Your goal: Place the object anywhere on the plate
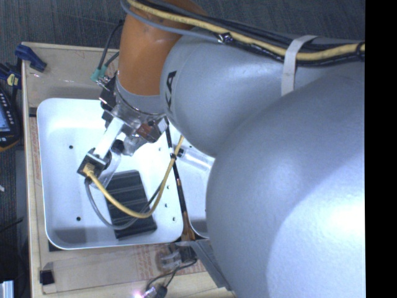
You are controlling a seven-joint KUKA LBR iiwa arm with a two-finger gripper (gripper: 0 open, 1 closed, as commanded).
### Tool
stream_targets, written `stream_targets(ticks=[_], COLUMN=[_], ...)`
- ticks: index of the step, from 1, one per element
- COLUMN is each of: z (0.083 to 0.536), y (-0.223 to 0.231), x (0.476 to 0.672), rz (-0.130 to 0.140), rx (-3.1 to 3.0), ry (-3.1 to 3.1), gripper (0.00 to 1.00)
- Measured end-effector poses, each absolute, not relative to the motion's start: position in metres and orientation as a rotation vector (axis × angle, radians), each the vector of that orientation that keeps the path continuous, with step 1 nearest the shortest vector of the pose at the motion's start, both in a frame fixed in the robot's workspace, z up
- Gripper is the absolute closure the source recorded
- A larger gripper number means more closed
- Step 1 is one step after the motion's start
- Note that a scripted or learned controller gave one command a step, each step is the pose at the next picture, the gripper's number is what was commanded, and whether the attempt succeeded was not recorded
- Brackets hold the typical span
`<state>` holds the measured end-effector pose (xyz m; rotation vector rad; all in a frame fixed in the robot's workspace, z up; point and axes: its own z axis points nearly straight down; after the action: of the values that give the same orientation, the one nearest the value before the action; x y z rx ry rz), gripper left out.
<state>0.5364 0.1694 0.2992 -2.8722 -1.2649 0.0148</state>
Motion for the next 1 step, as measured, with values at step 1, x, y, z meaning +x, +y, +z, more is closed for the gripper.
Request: stream_targets(ticks=[1], z=[0.1892], y=[0.1122], x=[0.4922], rz=[0.013], rx=[-2.666], ry=[-1.658], gripper=[1.0])
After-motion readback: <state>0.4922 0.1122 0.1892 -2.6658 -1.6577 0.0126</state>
